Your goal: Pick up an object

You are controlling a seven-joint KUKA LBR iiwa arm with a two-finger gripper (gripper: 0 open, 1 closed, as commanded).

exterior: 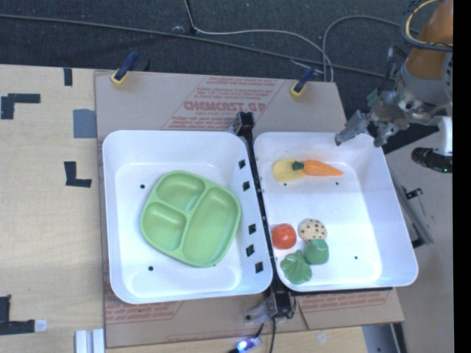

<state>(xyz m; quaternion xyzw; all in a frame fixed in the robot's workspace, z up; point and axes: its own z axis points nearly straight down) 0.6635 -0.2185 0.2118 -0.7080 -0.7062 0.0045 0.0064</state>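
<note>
Camera view:
Table: a light wooden table carries a brown cardboard sheet, held at its far edge by two yellow-and-blue clamps – one near each far corner of the sheet.
Bins: two shallow white bins lie side by side on the cardboard, touching along a black divider strip.
Left bin: holds a green divided plate, lying flat and turned at a slant, about in the middle of the bin.
Right bin: holds the small things that could be picked.
Carrot: an orange carrot with a green top lies flat near the bin's far edge, its tip pointing to the right wall.
Yellow piece: a yellow rounded toy lies just beside the carrot's green end, touching it, close to the divider.
Tomato: a red round toy sits near the divider, toward the near edge.
Cookie: a pale speckled disc lies just beside the tomato.
Green pieces: two green toys – one rounded, one leafy – lie touching each other near the bin's near edge, just below the tomato and cookie.
Arm: grey with an orange band, reaching in from the right over the table's far right corner.
Gripper: hangs above the far right corner of the right bin, well apart from the carrot; nothing sits between the fingers, and I cannot tell how wide they stand.
Cables: dark and white cables run across the dark floor beyond the table's far edge.
</note>
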